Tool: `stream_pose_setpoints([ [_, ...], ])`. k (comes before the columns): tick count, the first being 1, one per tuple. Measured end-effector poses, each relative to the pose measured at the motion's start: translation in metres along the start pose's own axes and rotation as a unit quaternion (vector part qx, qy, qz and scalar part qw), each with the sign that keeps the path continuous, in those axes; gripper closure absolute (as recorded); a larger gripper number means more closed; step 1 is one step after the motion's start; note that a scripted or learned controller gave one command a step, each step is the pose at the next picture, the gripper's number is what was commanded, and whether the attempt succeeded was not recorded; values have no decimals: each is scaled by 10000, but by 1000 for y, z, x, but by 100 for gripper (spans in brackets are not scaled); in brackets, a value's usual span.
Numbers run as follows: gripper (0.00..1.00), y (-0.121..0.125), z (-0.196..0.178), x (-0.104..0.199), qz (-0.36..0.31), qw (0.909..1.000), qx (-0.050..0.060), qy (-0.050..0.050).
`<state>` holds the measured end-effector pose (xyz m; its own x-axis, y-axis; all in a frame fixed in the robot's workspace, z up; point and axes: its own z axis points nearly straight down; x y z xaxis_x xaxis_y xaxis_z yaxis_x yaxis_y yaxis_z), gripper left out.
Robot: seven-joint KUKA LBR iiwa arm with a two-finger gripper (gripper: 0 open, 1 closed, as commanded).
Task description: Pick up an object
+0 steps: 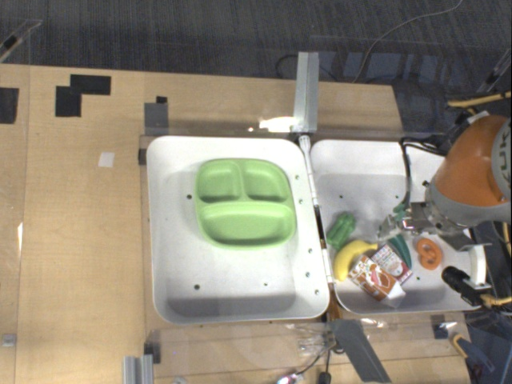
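My gripper (398,226) hangs low over the right bin (360,162), near its middle, with the grey arm and its orange band (472,174) reaching in from the right. Just below the gripper lies a red and white carton (381,274), with a small teal piece (402,254) at its upper right edge. A yellow banana (349,258) lies left of the carton, and a dark green vegetable (340,229) sits above the banana. An orange ring-shaped item (429,252) rests to the right of the carton. Nothing shows in the gripper's grasp.
The left bin (172,238) holds a light green divided plate (244,201). A metal post (306,94) stands at the back between the bins. The wooden bench (72,238) spreads to the left, with black marks at its back left.
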<state>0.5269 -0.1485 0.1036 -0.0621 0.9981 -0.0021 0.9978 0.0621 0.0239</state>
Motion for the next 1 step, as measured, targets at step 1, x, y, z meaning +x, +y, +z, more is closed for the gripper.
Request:
stream_pose_setpoints([
  [1,100,-14,-126,49,86,9999,88,5],
])
